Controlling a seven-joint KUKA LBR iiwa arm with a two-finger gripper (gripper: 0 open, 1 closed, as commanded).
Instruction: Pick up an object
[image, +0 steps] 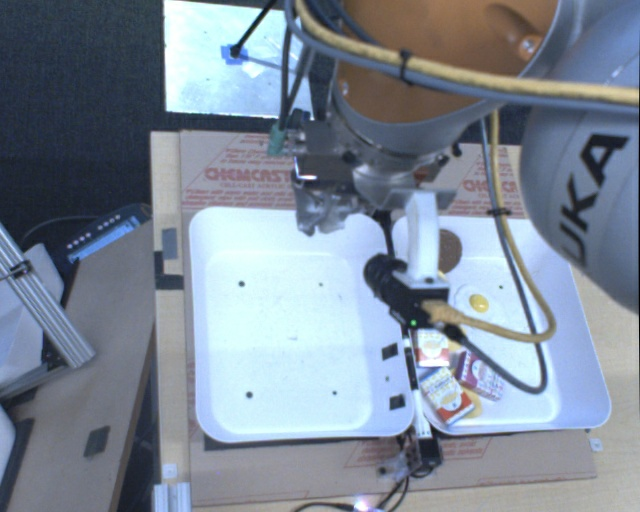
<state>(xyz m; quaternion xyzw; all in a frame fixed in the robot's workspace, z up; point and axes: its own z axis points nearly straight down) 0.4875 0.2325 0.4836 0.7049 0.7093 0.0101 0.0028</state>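
My gripper (322, 212) hangs over the far right corner of the left bin (215, 300), close to the wall between the two bins. Nothing shows in its grasp. The right bin (570, 340) holds the loose objects. A toy fried egg (478, 300) lies near its middle, and a brown round disc (450, 248) lies behind it, partly hidden by the robot's bracket. Three small snack packets sit at the front left: an orange and white one (432, 347), a yellow and red one (446, 393) and a red one (481, 378).
The bulky grey and orange arm (450, 60) covers the far part of the right bin. Both bins rest on a cardboard sheet (240, 170). A yellow cable (530, 320) loops over the right bin. Metal rails (40, 310) stand at the left.
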